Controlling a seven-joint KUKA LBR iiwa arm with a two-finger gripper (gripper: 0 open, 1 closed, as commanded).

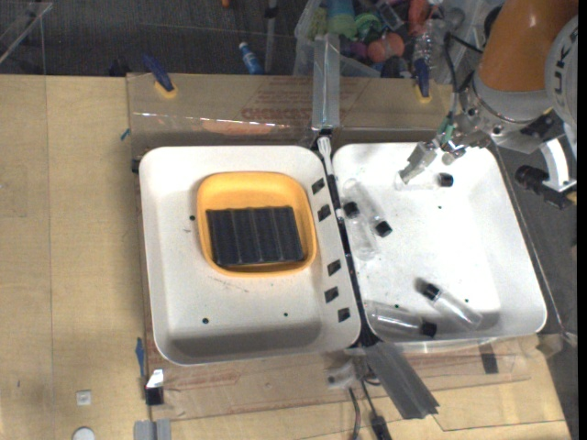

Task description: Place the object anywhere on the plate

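A yellow plate (pixel 252 189) lies in the left bin (pixel 174 319). A black ribbed rectangular object (pixel 255 236) lies flat on the plate and covers most of its middle and front. My gripper (pixel 424 165) hangs over the back of the right bin (pixel 514 246), well to the right of the plate, with the orange-banded wrist (pixel 523 44) above it. I see nothing held in it. A small black piece (pixel 445 180) sits just right of the gripper tip.
Several clear tubes with black caps lie in the right bin: one near the divider (pixel 353 207), one beside it (pixel 381 228), and two at the front (pixel 449 306) (pixel 402 322). A crate of coloured toys (pixel 385 7) stands behind the bins.
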